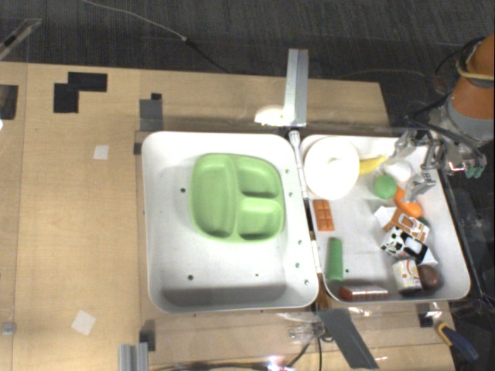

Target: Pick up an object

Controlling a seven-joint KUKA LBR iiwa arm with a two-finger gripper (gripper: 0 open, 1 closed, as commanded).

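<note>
My gripper [421, 168] hangs over the back right part of the right bin [357, 221], just above a small orange carrot-like piece [410, 205] and next to a green ball [385, 186]. A white scrap [396, 166] lies right beside the gripper. Nothing visibly sits in the gripper. Further objects in this bin are a white round dish [331, 166], a yellow banana [371, 163], a brown chocolate bar [324, 215], a green cylinder [334, 258], a dark brown stick [363, 292], a black-and-white carton [402, 243] and a small can [407, 275].
The left bin [166, 230] holds a green divided plate [236, 195]. A metal post [297, 87] stands behind the wall between the bins. The arm's orange band [473, 91] is at the far right. Cables run along the bench's front and back.
</note>
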